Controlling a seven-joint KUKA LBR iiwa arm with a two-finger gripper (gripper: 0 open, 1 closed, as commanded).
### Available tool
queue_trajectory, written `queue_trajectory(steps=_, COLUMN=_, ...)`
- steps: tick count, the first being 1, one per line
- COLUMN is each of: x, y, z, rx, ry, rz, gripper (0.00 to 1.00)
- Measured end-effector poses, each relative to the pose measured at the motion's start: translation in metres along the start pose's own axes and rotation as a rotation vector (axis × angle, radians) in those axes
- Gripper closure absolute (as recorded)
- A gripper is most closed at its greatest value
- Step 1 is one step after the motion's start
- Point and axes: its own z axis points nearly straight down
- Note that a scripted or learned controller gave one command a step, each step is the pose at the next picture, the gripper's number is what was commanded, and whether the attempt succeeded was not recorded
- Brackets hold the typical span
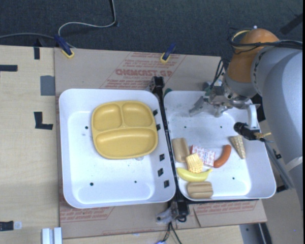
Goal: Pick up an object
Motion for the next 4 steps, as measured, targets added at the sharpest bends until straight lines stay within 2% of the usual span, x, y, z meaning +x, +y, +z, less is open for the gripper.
queue_trajectory(steps=1, x=0.040, y=-0.001, z=0.001, rx=0.003, ry=0.001, rz=0.000, gripper=0.00)
queue_trajectory(steps=2, x=0.057, y=-0.116, z=0.000, rx=0.005, ry=0.001, rz=0.003, gripper=0.00)
queue_trajectory(steps=3, x=0.066, y=-0.115, z=-0.001, rx=0.000, ry=-0.001, rz=0.003, gripper=0.00)
queue_trajectory(steps=4, x=0.066, y=-0.114, z=-0.011, rx=-0.004, ry=-0.002, rz=0.003, gripper=1.00)
